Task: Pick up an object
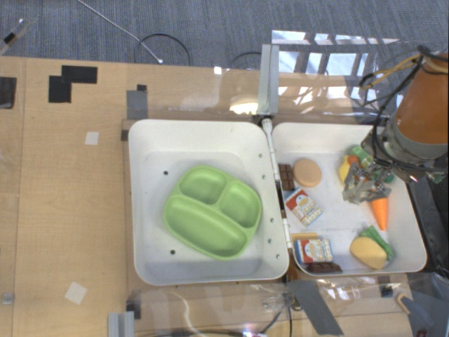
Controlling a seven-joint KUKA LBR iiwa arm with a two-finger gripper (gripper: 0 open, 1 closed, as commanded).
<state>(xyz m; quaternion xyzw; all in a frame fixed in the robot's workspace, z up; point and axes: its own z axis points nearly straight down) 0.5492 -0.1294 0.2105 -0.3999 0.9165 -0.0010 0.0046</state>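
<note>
**Gripper low in the right bin, among the toy food**

The gripper (363, 187) is down inside the right bin (330, 135), near its far right side, with the orange-banded arm (423, 107) above it. Whether it is apart, together or clamped on anything cannot be told from here; the metal tip blurs into the clutter around it.

Touching or just beside the tip lie a yellow and red piece (345, 168) on its left and an orange carrot (379, 213) just below to the right. I judge this to be the grasp attempt itself, with one of these two the likely target. The next move calls for a firm closure and a straight lift.

Farther out lie a yellow lemon-like piece (369, 252), a round tan cookie (307, 173), two small printed packets (303, 207) and chocolate bars (285, 177). The left bin (151, 153) holds a green divided plate (212, 211).
</note>
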